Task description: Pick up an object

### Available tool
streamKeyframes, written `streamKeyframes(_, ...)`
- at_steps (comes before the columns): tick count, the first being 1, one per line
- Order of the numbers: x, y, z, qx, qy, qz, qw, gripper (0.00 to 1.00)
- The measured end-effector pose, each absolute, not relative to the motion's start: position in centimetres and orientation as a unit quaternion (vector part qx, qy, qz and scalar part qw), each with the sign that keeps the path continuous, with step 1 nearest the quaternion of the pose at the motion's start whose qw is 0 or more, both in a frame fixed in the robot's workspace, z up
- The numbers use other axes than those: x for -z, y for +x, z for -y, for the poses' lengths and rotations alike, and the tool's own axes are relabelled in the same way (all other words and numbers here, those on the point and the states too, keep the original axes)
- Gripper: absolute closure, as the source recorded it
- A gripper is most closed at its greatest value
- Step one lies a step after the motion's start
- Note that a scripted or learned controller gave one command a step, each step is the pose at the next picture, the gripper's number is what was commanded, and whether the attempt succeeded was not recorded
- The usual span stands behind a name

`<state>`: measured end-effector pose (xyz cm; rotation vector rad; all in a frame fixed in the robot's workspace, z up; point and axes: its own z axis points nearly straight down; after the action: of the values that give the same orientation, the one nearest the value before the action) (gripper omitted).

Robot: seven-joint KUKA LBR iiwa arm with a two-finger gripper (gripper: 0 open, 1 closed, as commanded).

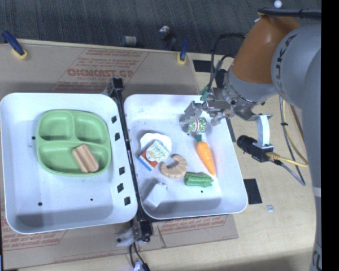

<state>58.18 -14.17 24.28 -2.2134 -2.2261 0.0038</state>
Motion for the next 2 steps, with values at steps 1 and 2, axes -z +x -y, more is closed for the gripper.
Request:
streamKeyframes(1,-9.2,57.8,19.8,-0.0015,-0.705,0.709,0.001,0.0)
streamKeyframes(2,-10.2,57.8,19.8,-0.0021,-0.703,0.711,0.001,1.0)
